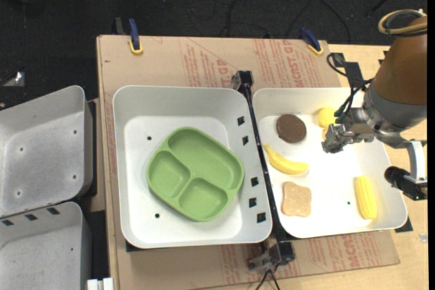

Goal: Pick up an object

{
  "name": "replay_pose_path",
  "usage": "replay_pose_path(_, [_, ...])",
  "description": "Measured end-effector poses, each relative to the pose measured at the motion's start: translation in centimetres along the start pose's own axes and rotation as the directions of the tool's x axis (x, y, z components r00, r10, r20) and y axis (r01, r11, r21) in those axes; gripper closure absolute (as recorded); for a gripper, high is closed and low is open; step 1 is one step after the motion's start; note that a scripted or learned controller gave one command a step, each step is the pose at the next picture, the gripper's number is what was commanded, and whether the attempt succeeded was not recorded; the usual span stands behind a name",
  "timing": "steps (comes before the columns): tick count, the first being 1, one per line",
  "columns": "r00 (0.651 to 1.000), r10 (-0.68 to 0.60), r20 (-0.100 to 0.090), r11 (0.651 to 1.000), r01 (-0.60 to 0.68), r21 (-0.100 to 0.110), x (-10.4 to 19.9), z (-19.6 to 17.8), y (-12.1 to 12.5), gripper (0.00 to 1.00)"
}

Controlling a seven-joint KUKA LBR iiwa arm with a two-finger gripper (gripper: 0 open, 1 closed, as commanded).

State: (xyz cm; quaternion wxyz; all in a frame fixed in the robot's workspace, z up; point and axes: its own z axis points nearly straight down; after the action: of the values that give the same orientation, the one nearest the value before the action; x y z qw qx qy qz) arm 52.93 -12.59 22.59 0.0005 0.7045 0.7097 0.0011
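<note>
The right bin [380,227] holds a brown round patty [291,128], a yellow banana [285,161], a tan slice of toast [297,199], a yellow corn cob [366,197] and a small yellow item [326,117] at the back. My gripper [334,142] hangs over the right bin's middle, just right of the patty and in front of the small yellow item. Nothing shows between its fingers.
The left bin [136,214] carries a green divided plate [196,174]. A black divider with clips [255,159] runs between the bins. Grey metal trays [41,146] lie off the bench's left. Cables hang behind the arm at the right.
</note>
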Motion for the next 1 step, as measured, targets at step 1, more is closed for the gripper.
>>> replay_pose_path(1, [1.0, 0.0, 0.0, 1.0, 0.0, 0.001, 5.21, 0.51, 1.77, 1.0])
